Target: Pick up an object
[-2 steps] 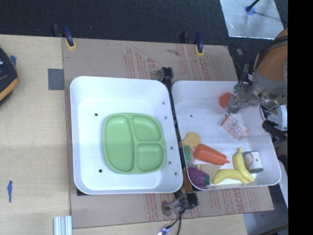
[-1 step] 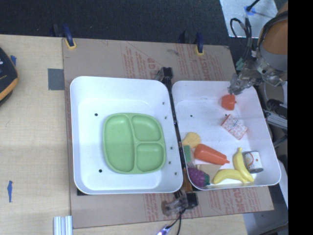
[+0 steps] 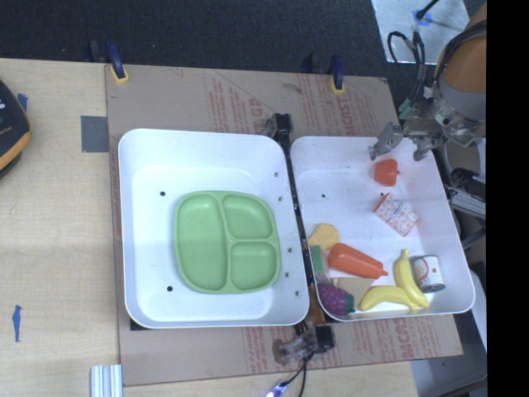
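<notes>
Two shallow white bins are sitting side by side on the bench, and the right bin [image 3: 442,222] is serving as the landmark for everything below. The arm [image 3: 467,69] is reaching in over that bin's far right corner, its orange band showing above the wrist. The gripper [image 3: 407,143] is hanging over the bin's far edge with its two fingers spread wide and nothing between them. A small red-orange toy [image 3: 385,171] is lying on the bin floor just below the gripper, close to the left fingertip, though whether they are touching is unclear. Nearer the middle of the bin, a small patterned packet [image 3: 396,214] is resting tilted. Toward the bin's near left side, a yellow piece [image 3: 324,236] is sitting against the wall, with an orange carrot [image 3: 356,261] lying just beside it. A purple item [image 3: 335,298] is occupying the near left corner. Two bananas [image 3: 397,293] are lying along the near wall, one curving upward. A small can [image 3: 427,273] is lying on its side in the near right corner, touching the upright banana. Left of the landmark bin, the left bin [image 3: 145,222] is holding a green divided plate [image 3: 225,241] in its middle.
</notes>
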`<state>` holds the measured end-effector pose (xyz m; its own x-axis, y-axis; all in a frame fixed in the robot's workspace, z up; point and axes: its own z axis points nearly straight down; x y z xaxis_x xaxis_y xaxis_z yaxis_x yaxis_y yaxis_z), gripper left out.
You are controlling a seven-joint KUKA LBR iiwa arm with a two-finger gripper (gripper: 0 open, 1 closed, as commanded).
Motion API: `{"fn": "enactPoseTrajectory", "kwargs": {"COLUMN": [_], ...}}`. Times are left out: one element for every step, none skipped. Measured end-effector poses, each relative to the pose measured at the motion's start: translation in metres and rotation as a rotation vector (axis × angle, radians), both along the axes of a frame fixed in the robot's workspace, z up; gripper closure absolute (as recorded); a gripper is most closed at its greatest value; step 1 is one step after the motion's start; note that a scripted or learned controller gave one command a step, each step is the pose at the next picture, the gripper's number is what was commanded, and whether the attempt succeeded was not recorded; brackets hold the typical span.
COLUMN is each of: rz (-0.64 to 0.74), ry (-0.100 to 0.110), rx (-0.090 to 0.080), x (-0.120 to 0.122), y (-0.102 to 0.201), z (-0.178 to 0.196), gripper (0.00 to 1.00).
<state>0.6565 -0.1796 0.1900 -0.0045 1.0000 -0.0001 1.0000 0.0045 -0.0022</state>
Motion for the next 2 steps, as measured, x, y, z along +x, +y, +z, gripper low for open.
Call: {"fn": "enactPoseTrajectory", "kwargs": {"rz": [-0.001, -0.002], "ry": [0.004, -0.002], "rx": [0.000, -0.001], "x": [-0.001, -0.038], "y": [-0.030, -0.033], "z": [-0.096, -0.006], "gripper": [0.00, 0.00]}}
